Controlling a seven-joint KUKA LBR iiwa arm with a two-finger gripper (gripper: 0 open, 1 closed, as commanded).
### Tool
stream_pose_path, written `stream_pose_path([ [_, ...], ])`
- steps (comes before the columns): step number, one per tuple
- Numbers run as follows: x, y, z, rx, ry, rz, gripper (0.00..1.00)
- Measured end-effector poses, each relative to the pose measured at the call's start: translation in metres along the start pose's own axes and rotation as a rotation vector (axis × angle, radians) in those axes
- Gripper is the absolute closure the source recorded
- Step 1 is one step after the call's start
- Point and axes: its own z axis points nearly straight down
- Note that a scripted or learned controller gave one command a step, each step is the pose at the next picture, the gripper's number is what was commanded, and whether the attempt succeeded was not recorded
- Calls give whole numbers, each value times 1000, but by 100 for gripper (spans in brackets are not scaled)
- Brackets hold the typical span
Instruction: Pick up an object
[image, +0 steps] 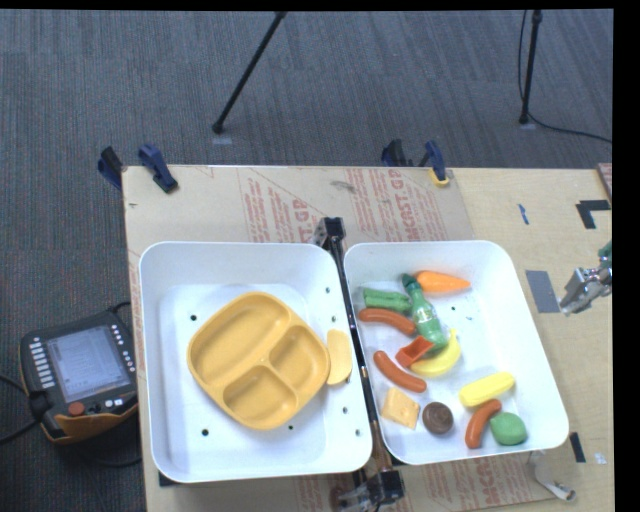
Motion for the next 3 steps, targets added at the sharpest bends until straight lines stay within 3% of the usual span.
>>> stream_pose_path([
  [3, 1, 2, -28, 4, 1, -13, 100],
])
